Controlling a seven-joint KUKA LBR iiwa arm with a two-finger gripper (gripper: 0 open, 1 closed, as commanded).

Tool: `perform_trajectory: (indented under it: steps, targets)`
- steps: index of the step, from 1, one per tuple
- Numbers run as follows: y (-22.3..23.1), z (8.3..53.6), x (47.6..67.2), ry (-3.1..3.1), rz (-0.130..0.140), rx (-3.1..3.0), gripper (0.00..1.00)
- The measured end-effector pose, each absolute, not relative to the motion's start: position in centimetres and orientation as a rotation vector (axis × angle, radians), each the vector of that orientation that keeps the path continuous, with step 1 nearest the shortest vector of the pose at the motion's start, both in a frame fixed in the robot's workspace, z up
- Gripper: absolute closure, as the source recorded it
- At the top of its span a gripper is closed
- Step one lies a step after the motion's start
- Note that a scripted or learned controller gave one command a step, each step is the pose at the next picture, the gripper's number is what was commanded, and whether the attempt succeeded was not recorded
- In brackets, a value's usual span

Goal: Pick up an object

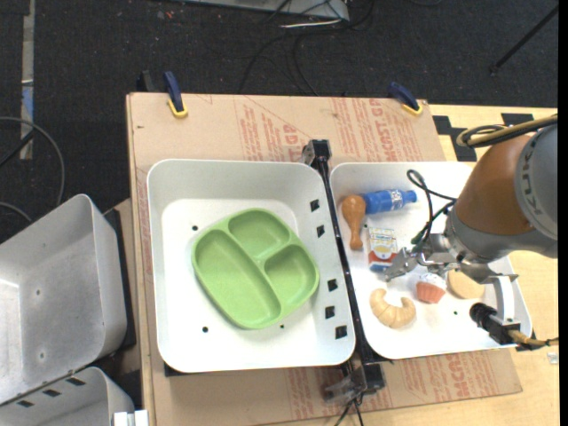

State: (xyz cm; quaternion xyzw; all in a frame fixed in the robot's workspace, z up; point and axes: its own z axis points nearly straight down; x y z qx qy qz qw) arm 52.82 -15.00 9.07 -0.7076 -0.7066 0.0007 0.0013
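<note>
Lower right of frame, in the right bin: a croissant, a small red piece, a carton, a drumstick, a blue bottle — likely light, stiff toys. Croissant best gripped across its middle. Tool low beside the carton; open or closed, cannot tell. Green plate in the left bin. Cardboard-topped surface, dark floor with cables behind.

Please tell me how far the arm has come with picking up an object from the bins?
Done: the arm has reached over the right bin, and the gripper is low among the items, near the small carton and the croissant.
In hand: nothing visibly; whether its fingers are closed cannot be told.
Left: grasping and lifting one item. The green plate lies in the left bin.
</note>
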Motion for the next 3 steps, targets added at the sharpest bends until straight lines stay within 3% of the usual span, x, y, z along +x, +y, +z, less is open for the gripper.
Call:
perform_trajectory:
  steps: [1,2,3]
  targets:
    - [-15.0,10.2,52.9,-2.219,-0.001,-2.224,1.00]
    - [-15.3,14.6,53.5,-2.227,-0.003,-2.222,1.00]
    - [-15.0,19.4,52.8,-2.227,-0.003,-2.221,1.00]
